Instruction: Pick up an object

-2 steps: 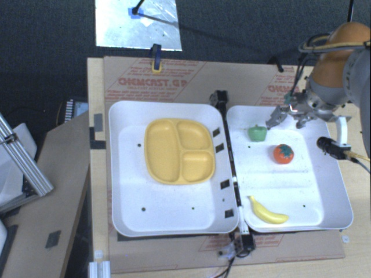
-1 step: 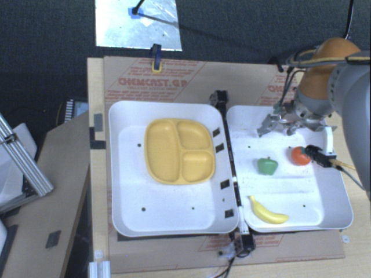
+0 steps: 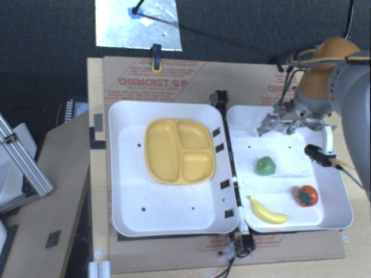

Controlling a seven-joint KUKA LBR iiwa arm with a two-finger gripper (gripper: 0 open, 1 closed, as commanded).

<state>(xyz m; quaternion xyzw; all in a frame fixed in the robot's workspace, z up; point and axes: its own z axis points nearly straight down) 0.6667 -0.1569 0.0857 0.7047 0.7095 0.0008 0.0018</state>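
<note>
The right bin (image 3: 333,181) holds three pieces of toy food. A small green round fruit (image 3: 265,166) lies near its middle. A red tomato (image 3: 306,195) sits toward the front right, and a yellow banana (image 3: 268,211) lies along the front wall. My gripper (image 3: 277,130) hangs over the back of this bin, behind and a little to the right of the green fruit. Its two silver fingers (image 3: 264,127) stand open and apart, with nothing between them.
The left bin (image 3: 127,207) carries a yellow divided plate (image 3: 178,150) at its middle. A black divider strip (image 3: 227,155) runs between the two bins. The grey arm (image 3: 348,86) comes in over the right bin's back right corner.
</note>
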